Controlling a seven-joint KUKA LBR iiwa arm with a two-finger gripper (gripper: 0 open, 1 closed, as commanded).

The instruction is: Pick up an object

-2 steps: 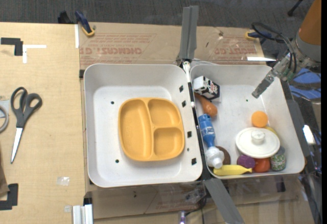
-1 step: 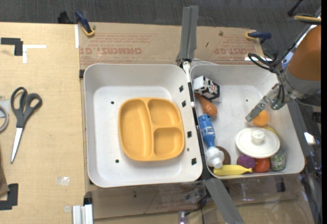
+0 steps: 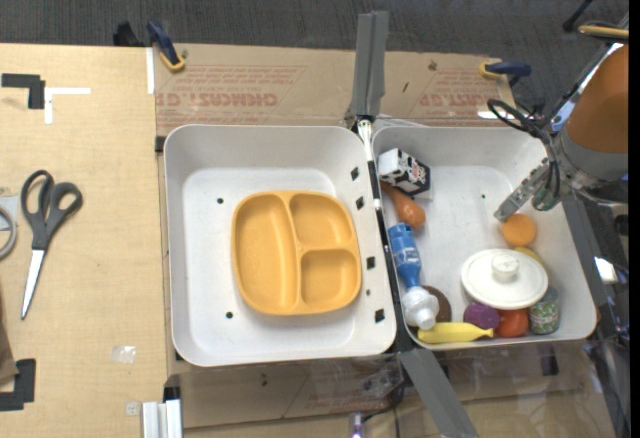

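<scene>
Yellow banana at bin's near edge — tool above orange ball

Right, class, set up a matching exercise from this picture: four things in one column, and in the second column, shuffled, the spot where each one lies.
Things:
1. yellow divided plate
2. scissors
3. blue bottle
4. white lid

Places:
A. on the wooden bench, left of both bins
B. in the right bin, along its left wall
C. in the middle of the left bin
D. in the right bin, toward its right side, below the orange ball

Pairs: 1-C, 2-A, 3-B, 4-D
</scene>
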